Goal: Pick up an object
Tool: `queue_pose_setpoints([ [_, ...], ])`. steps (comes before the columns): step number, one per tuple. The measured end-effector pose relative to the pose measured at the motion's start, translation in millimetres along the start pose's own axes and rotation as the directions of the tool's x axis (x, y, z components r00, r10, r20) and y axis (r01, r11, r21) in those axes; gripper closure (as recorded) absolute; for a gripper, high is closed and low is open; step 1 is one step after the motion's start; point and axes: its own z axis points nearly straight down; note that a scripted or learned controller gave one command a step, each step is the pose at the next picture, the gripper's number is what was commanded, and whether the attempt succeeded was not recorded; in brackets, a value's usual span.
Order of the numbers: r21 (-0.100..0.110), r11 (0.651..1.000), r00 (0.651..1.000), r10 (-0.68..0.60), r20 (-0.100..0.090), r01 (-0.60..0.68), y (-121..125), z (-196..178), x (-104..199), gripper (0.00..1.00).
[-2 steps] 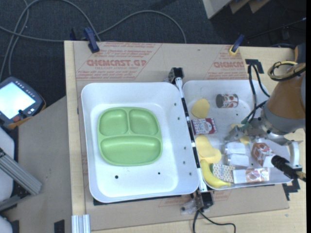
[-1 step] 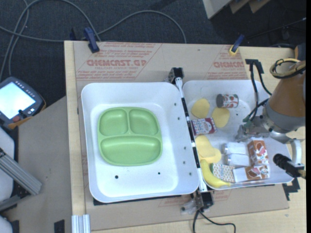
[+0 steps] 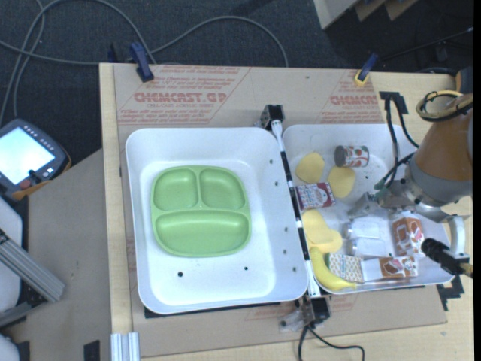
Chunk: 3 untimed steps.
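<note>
The right bin (image 3: 376, 135) holds several small objects. A small can (image 3: 352, 156) lies at the back, with two yellow round pieces (image 3: 310, 167) (image 3: 342, 181) beside it. A red and white packet (image 3: 314, 195) and a yellow lump (image 3: 319, 232) lie by the left wall, and a banana (image 3: 331, 274) rests at the front. A clear white wrapper (image 3: 366, 232) sits in the middle. My gripper (image 3: 373, 199) hangs low over the bin's middle, just above that wrapper and to the right of the yellow pieces. Nothing shows held in it.
The left bin (image 3: 143, 201) holds a green divided plate (image 3: 201, 210). A red-printed packet (image 3: 406, 236), a brown packet (image 3: 392, 266) and a patterned packet (image 3: 347, 267) lie at the front right. The arm's orange band (image 3: 445, 147) hangs over the right rim. Cables (image 3: 397, 126) trail at the back right.
</note>
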Motion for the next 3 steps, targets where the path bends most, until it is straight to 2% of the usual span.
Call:
queue_pose_setpoints([
  [1,-0.002,1.000,1.000,-0.001,0.005,0.001,104,-20,-2,0.00],
  [2,-0.007,1.000,1.000,0.002,0.011,-0.002,137,3,45,0.00],
  [3,-0.012,1.000,1.000,-0.001,0.014,0.001,138,-8,44,1.00],
])
